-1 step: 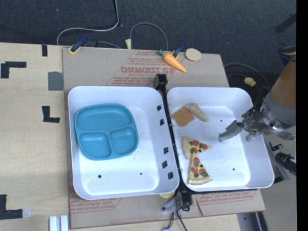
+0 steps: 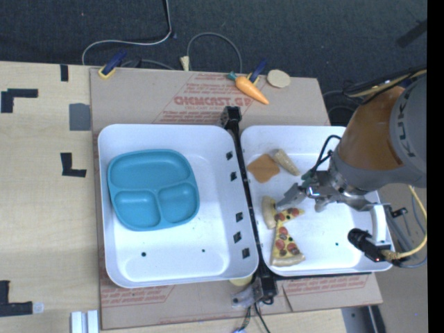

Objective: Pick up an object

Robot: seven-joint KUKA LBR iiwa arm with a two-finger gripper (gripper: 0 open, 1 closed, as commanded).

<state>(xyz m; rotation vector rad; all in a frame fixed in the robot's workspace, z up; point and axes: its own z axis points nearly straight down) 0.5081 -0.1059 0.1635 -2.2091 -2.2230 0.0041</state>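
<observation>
The right bin holds several toy foods. A brown flat piece and a tan bread wedge lie at its far left. Nearer the front are a pale yellow piece, a small pizza piece and a larger pizza slice. My gripper hangs low over the bin's left half, right above the small pizza piece and beside the pale yellow piece. Its tip is dark and partly hidden by the wrist, so I see nothing held.
A blue divided plate lies in the left bin. A black divider runs between the bins. On the cardboard behind them sit a toy carrot and a tan disc. The arm's body covers the right bin's right side.
</observation>
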